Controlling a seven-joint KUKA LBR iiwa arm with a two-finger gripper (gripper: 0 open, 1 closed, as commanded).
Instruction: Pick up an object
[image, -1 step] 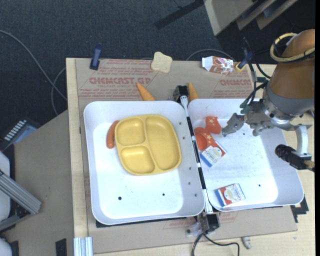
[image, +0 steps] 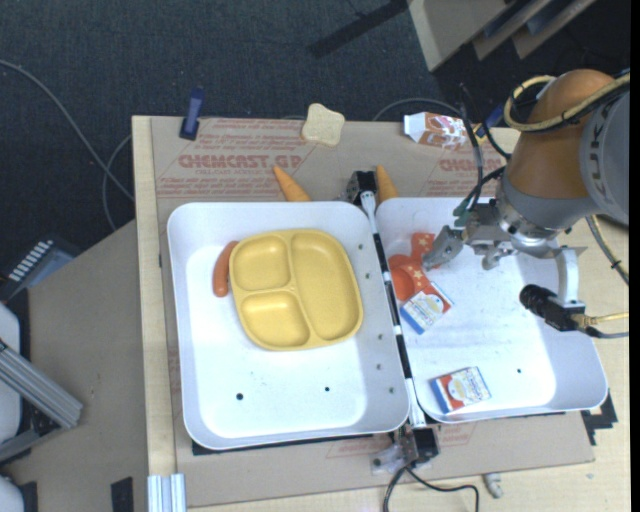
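Overhead, the gripper (image: 462, 245) is seen above the right bin (image: 560, 390), near its upper left part. Whether anything is held cannot be told. Just below and left of it, a red-orange object (image: 405, 272) is lying in that bin, touching a small carton (image: 424, 310). Another small carton (image: 459, 388) is set near the bin's lower edge. A yellow divided plate (image: 296, 288) is placed in the left bin (image: 290, 410), with a sausage (image: 221, 270) beside it.

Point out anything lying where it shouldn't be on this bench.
Several things lie outside the bins, on the cardboard behind them: a toast slice, a small carton, an orange carrot and a blue clip. In the left bin, a hot dog is partly tucked under the yellow divided plate.
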